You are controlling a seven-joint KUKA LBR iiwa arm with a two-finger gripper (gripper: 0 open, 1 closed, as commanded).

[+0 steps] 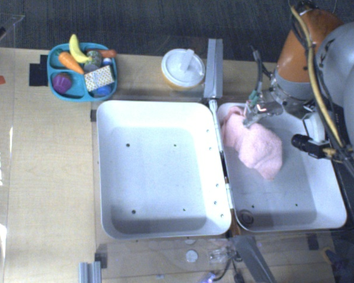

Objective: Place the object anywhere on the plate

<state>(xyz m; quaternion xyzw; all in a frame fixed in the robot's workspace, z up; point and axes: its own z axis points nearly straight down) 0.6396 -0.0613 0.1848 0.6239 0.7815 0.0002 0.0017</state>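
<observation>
Progress is slight: my tool (252, 112) sits at the upper end of the pink towel (252, 144) in the right bin (318, 211), touching it, but whether it has closed on the cloth I cannot tell. Lifting and placing remain (no plate stands out to me). From my tool the towel's long axis runs diagonally down-right.

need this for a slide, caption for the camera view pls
KUKA arm's claw poised at the top edge of a pink cloth in the right bin, left bin beside it.
</observation>
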